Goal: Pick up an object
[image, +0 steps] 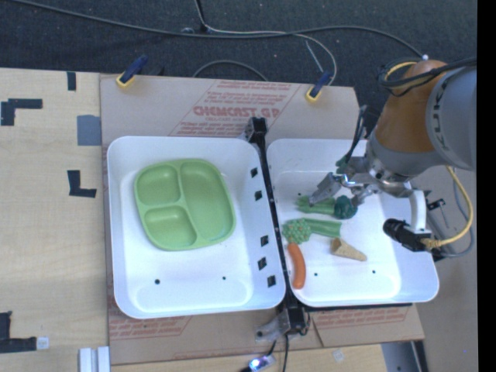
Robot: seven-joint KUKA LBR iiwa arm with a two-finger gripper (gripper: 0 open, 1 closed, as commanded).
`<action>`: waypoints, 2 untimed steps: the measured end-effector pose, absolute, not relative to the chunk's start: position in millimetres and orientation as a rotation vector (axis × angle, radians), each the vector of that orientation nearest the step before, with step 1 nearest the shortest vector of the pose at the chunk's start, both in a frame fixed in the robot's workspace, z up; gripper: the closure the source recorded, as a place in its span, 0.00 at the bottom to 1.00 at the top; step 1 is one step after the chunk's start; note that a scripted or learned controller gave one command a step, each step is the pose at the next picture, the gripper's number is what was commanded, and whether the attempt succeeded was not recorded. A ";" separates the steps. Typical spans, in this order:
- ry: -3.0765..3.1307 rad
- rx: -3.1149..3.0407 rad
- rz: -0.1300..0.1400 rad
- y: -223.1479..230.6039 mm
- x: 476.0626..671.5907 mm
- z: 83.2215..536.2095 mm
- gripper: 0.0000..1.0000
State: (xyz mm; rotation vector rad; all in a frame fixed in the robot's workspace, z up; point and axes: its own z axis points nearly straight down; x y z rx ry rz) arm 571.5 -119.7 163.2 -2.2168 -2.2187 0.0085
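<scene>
The gripper (335,194) hangs with jaws spread wide, straddling a dark green toy vegetable (335,205) in the right bin (387,285). The toy looks light, stiff and smooth, likely slippery; its narrow stem between the jaws seems the best hold.

Toy vegetables (311,229) are being approached by the hand (341,190) in the right bin (387,285); a green tray (184,204) is being kept in the left bin (178,297).
</scene>
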 end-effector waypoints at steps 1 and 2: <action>-2.218 -2.216 0.008 -112.6 561.5 107.7 0.00; -2.227 -2.228 -0.008 -113.0 564.6 87.1 0.00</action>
